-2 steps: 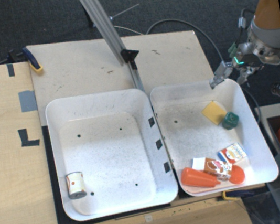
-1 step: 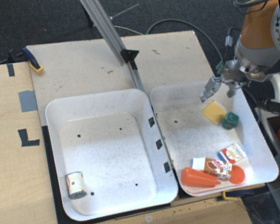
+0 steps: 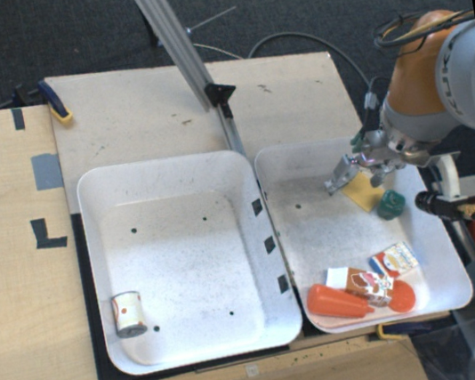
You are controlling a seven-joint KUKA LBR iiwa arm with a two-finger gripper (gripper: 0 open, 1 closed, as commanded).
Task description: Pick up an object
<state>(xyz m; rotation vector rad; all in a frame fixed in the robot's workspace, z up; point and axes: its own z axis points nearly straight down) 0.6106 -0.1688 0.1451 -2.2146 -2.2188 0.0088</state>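
Note:
My gripper [image 3: 357,179] hangs over the upper part of the right bin [image 3: 305,218], its fingers spread apart and open. One finger [image 3: 337,181] points left. Just below the gripper lies a yellow block [image 3: 363,195], partly hidden by it; I cannot tell whether the fingers touch it. A small green object [image 3: 392,205] sits right beside the block. At the bin's front lie an orange carrot-shaped toy [image 3: 336,302], a colourful snack packet [image 3: 392,261] and a red piece [image 3: 402,297]. A small can [image 3: 128,314] stands in the left bin [image 3: 172,173].
A slanted metal pole [image 3: 182,45] rises behind the bins and its clamp meets the wall between them. A cable [image 3: 302,38] loops over the bench behind the right bin. The arm's orange band [image 3: 422,77] is at the right.

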